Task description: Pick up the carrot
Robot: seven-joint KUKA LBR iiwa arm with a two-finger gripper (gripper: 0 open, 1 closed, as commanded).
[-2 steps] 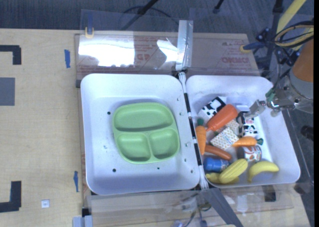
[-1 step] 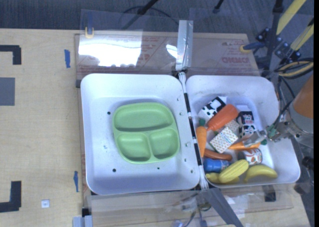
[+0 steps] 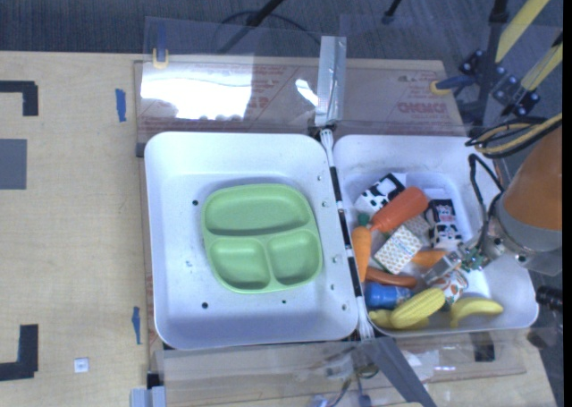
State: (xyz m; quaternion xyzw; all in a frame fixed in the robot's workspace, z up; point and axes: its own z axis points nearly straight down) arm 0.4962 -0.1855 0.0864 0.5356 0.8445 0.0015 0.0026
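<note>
The carrot (image 3: 399, 208), a long orange taper, lies slanted in the middle of the right bin (image 3: 514, 311), among other toys. A second orange piece (image 3: 361, 250) lies by the bin's left wall. My gripper (image 3: 453, 267) reaches in from the right and is low over the clutter, just right of a tan waffle-patterned square (image 3: 399, 250). It sits below and to the right of the carrot, apart from it. A small orange bit (image 3: 429, 258) lies right beside its tip. The arm's orange band (image 3: 543, 189) is at the right edge.
The left bin (image 3: 170, 244) holds a green divided plate (image 3: 261, 237). Around the carrot in the right bin are two yellow bananas (image 3: 418, 309), a blue item (image 3: 386, 296), a black-and-white toy (image 3: 384, 189) and a small printed box (image 3: 442, 216). Black cables (image 3: 487, 183) hang by the arm.
</note>
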